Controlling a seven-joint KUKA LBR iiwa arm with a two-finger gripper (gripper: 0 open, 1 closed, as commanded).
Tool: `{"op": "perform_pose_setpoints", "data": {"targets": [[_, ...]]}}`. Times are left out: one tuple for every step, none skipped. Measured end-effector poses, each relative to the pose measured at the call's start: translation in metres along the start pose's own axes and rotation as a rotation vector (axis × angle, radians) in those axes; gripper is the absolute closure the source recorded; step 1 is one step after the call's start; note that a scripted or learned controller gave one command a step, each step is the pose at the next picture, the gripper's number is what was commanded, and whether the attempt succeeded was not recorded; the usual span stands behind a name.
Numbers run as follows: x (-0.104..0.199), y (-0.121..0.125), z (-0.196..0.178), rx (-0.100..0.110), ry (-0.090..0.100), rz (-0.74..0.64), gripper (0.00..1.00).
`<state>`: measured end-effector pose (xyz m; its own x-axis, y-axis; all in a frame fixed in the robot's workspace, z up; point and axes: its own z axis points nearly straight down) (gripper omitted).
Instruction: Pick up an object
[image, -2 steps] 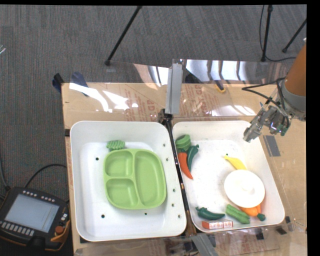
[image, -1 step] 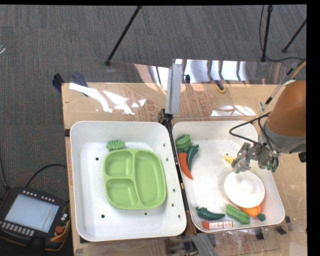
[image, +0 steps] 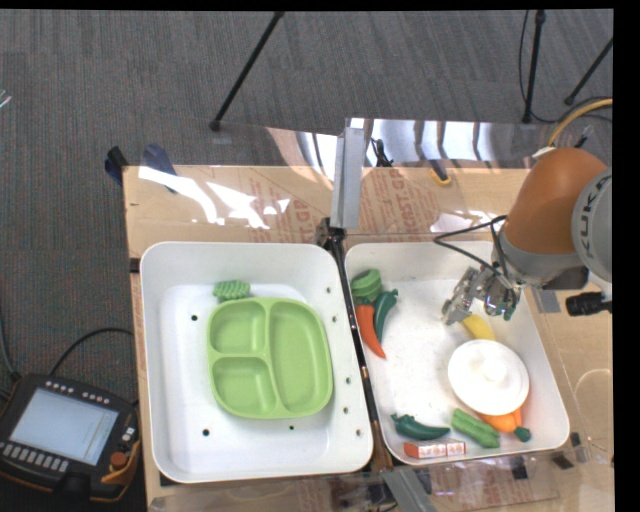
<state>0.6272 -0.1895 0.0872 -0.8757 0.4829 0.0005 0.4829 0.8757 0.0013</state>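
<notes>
My gripper (image: 481, 312) hangs low over the right bin (image: 420, 360), at its upper right, under the orange-banded wrist (image: 548, 210). It looks open, fingers spread and nothing held between them. A yellow banana-like piece (image: 479, 328) lies directly below the fingertips, touching the upper edge of a white round bowl (image: 487, 374). Against the bin's left wall lie a red-orange pepper (image: 370, 331), a dark green pepper (image: 385, 306) and a round green piece (image: 365, 283).
Along the right bin's front lie a dark green pepper (image: 420, 428), a green cucumber (image: 474, 428), an orange piece (image: 503, 421) and a small red-and-white box (image: 436, 450). The left bin (image: 160, 300) holds a green divided plate (image: 270, 358) and a small ridged green item (image: 232, 290).
</notes>
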Motion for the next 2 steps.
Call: {"op": "perform_pose_setpoints", "data": {"targets": [[0.035, 0.055, -0.069, -0.004, -0.010, -0.063, 1.00], [0.013, 0.009, -0.180, -0.001, -0.015, -0.202, 1.00]]}}
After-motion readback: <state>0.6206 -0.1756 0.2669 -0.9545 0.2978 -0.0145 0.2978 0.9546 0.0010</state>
